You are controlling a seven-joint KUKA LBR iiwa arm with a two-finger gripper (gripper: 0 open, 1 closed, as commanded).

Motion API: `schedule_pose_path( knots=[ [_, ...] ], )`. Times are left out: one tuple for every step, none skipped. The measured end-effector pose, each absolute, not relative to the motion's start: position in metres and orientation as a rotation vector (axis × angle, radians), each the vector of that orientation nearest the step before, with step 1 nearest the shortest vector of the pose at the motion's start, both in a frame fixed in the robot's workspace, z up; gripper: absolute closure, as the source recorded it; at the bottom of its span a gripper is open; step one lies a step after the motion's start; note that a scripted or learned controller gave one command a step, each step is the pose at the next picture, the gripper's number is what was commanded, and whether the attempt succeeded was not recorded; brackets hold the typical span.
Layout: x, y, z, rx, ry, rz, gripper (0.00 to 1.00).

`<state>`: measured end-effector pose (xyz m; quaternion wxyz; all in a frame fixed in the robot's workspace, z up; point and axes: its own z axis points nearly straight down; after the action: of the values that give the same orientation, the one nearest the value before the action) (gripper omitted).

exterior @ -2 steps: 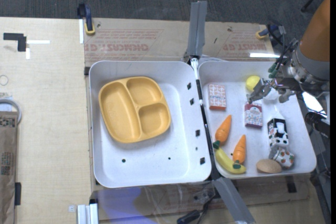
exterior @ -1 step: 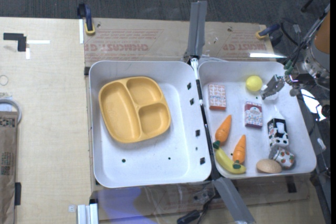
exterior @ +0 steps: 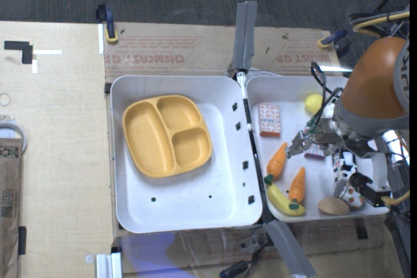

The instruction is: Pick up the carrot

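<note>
While the arm leans in from the right over the right-hand bin (exterior: 287, 84), its gripper (exterior: 301, 142) hangs just beside the upper carrot (exterior: 277, 161), which lies tilted near the bin's left wall. The thin fingers appear slightly spread with nothing between them, so the carrot is not yet held. A second carrot (exterior: 297, 185) lies just below and to the right, its lower end close to a banana (exterior: 281, 200) curving along the bin's bottom edge. That crowding probably explains the slanted approach: coming from the carrot's free upper-right side keeps the fingers away from the banana and the wall.

Other toys share this bin: a small patterned box (exterior: 270, 120), a yellow lemon-like fruit (exterior: 314, 103) and a tan oval piece (exterior: 334, 206). The left-hand bin (exterior: 130, 205) holds a yellow divided plate (exterior: 168, 135), well apart from the work.
</note>
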<state>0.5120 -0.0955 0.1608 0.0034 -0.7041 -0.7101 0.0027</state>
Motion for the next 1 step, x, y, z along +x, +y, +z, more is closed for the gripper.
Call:
schedule_pose_path(
  knots=[
    [0.5515, -0.0948, 0.2248, -2.401, -2.020, 0.010, 0.00]
  ],
)
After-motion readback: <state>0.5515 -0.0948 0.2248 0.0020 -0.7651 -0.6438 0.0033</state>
